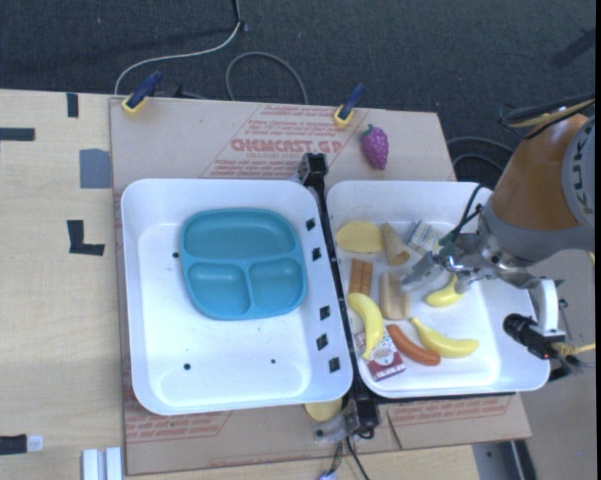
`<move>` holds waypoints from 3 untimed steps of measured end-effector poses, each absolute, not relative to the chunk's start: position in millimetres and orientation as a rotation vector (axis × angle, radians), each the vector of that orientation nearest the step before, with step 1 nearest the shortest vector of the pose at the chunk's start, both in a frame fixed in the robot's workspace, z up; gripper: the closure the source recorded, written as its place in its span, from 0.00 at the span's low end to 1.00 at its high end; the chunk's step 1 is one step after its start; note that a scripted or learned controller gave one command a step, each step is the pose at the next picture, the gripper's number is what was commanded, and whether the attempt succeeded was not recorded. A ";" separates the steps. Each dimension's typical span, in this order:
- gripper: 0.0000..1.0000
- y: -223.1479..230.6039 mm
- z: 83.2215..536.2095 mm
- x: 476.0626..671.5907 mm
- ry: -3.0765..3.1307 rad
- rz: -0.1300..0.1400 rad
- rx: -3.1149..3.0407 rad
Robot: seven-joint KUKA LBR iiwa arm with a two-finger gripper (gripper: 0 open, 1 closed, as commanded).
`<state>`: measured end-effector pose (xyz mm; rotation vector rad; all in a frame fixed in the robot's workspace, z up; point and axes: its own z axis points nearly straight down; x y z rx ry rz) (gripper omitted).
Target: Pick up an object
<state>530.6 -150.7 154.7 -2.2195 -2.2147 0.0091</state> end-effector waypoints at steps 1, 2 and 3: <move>0.00 -118.3 85.0 505.0 -2.225 0.003 -2.237; 0.00 -109.2 87.3 556.2 -2.228 0.010 -2.234; 1.00 -106.9 97.2 555.8 -2.226 0.003 -2.233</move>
